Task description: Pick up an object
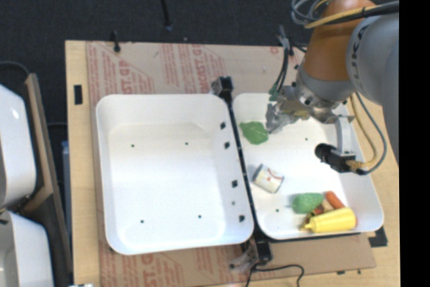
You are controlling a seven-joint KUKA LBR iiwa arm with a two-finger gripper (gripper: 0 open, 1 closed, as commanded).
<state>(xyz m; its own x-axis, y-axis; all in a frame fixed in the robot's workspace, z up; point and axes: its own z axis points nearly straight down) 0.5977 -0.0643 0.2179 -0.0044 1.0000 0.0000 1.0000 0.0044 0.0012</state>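
Gripper (272, 119) down in the right bin (366, 188), right beside a green lump (254, 132) near the divider. Can't tell how it's set. Small white cup (267, 179), second green thing (307, 201), carrot (334, 199), yellow bottle (330, 220) near front.

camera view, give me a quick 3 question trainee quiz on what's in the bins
1. True or false: the yellow bottle lies in the left bin.
2. Which object is nearest the claw? A) green object B) white cup C) orange carrot
3. Fill in: the arm reaches over the ____ bin.

Key: 1 false, it lies in the right bin; 2 A; 3 right.
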